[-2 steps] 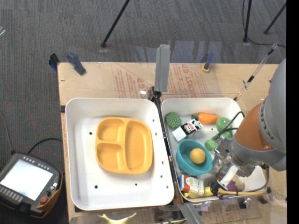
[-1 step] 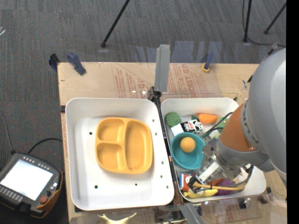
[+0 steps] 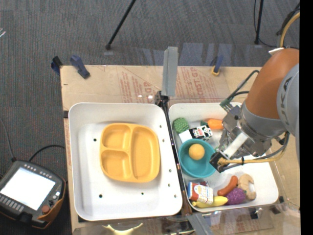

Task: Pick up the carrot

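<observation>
The carrot (image 3: pixel 213 124) is a small orange piece lying near the back of the right bin (image 3: pixel 268 180), its right end hidden behind the arm. My gripper (image 3: pixel 227 137) hangs over the middle of that bin, just right of the carrot and close above it. The grey wrist covers its tips. Nothing shows as held.
The right bin also holds a green knobbly item (image 3: pixel 181 125), a black-and-white toy (image 3: pixel 200 132), a teal bowl (image 3: pixel 188 164) with a yellow ball (image 3: pixel 196 152), a sausage (image 3: pixel 228 184), purple grapes (image 3: pixel 235 196), a banana (image 3: pixel 215 201) and a small carton (image 3: pixel 201 192). A yellow divided plate (image 3: pixel 130 152) lies in the left bin (image 3: pixel 83 131).
</observation>
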Tool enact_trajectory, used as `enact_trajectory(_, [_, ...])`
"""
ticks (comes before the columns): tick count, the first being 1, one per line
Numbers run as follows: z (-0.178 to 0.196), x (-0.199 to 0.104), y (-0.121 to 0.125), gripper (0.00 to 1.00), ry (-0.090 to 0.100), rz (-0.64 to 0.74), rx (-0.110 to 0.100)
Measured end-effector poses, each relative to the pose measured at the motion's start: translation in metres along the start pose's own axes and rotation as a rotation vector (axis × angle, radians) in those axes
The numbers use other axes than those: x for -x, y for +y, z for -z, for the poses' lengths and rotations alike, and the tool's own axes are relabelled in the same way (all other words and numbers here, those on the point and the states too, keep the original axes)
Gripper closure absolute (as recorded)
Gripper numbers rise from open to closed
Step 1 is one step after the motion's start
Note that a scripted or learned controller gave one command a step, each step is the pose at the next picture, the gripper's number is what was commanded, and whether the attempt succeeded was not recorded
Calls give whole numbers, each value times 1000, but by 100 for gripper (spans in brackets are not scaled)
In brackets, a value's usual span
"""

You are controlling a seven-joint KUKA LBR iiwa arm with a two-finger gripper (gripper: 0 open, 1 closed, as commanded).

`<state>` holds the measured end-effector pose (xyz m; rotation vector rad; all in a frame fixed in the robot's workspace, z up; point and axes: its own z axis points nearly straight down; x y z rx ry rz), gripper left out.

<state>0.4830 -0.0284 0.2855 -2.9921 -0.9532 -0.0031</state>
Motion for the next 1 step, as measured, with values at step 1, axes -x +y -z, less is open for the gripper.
enact_trajectory(1, [-76, 36, 102, 100, -14, -58, -8])
